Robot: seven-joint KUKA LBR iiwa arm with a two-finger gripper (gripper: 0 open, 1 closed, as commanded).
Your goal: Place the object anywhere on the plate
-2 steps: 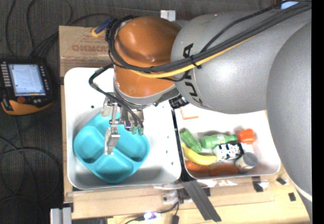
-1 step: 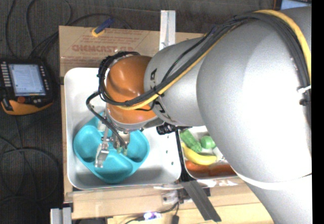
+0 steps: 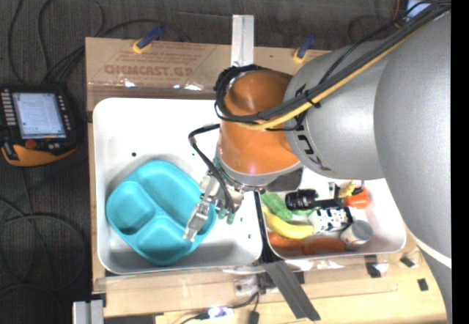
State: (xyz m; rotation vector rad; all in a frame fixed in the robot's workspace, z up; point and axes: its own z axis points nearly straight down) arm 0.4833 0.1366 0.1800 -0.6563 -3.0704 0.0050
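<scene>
Of the jaws I cannot tell whether they stand apart or together: from my screen the gripper [image 3: 195, 230] is a pale, slanted shape seen from above, and its tip blurs into what lies under it. I also cannot make out anything caught in it.

The gripper hangs over the right-hand rim of the plate [image 3: 143, 205], on the side nearest the wall between the two bins. The plate is teal, with rounded corners and three compartments. It lies flat in the left bin [image 3: 124, 128], toward the near-left corner. The arm's orange band [image 3: 253, 128] sits above the far right part of that bin, and the grey body of the arm [image 3: 410, 117] covers much of the right side of my view.

The loose things I can see are all in the right bin [image 3: 392, 240], well apart from the plate. A yellow banana [image 3: 289, 229] lies there with a green piece [image 3: 274, 203] just beside it on the far side. A long orange-red piece [image 3: 308, 246] runs along the near wall, and a small grey cylinder [image 3: 356, 234] stands near its right end. I cannot tell which of these is the object meant for the plate.
</scene>
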